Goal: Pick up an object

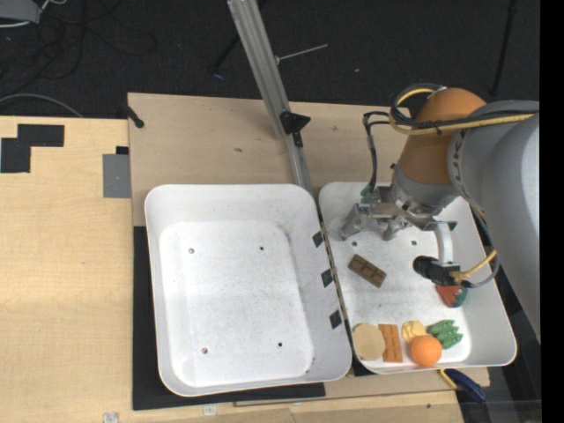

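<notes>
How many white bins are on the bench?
2. The left bin sits beside the right bin, which holds small objects at its near end.

Two bins sit side by side on the bench (79,263), the left bin (176,210) and the right bin (493,342) touching along their inner edges. In the right bin, a flat block (367,270) lies near the middle, with the claw (377,221) just beyond it toward the far side. A cluster of small items (407,342) lines the near edge.
</notes>
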You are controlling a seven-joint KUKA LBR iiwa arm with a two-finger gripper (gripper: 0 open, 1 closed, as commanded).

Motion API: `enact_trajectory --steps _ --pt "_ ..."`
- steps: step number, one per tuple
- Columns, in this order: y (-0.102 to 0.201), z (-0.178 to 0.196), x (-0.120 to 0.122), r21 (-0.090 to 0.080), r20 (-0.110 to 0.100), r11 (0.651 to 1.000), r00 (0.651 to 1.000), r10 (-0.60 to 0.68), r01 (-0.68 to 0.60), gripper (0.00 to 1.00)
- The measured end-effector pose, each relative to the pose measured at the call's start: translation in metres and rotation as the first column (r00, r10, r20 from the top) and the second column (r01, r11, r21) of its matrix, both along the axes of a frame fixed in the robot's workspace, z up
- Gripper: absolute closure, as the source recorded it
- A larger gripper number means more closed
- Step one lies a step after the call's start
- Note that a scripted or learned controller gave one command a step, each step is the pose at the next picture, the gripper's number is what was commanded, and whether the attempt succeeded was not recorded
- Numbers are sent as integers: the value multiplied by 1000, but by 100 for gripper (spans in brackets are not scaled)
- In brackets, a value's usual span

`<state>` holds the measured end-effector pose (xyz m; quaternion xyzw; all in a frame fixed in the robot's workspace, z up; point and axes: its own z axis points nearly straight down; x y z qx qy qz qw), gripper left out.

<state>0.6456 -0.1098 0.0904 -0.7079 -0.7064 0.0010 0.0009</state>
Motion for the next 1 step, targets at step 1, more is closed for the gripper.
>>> enact_trajectory --steps 1 --pt "-1 11 0 1 0 1000 1000 -5 5 100"
